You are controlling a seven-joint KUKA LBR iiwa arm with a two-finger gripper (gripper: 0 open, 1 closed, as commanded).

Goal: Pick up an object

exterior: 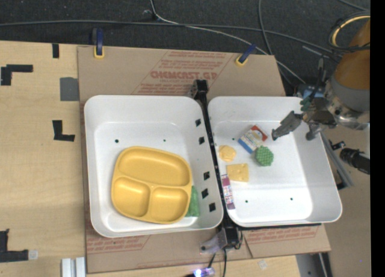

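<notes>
The right bin [313,206] holds several small items. A green bumpy ball [264,157] lies near its middle, beside a red, white and blue packet [252,138]. A round yellow biscuit [227,153] and a square yellow cracker [237,172] lie further left. A thin pink strip [227,189] rests against the left wall. My gripper [299,129] hangs over the bin's upper right part, up and to the right of the ball and packet. It is open, with nothing between its fingers; the left fingertip [281,132] points toward the packet.
The left bin [96,149] holds a yellow divided tray [150,184] with a green item [194,202] wedged at its right edge. Black clips run along the wall between the bins. Cables cross the dark surface behind, and the bins sit on a cardboard sheet [180,74].
</notes>
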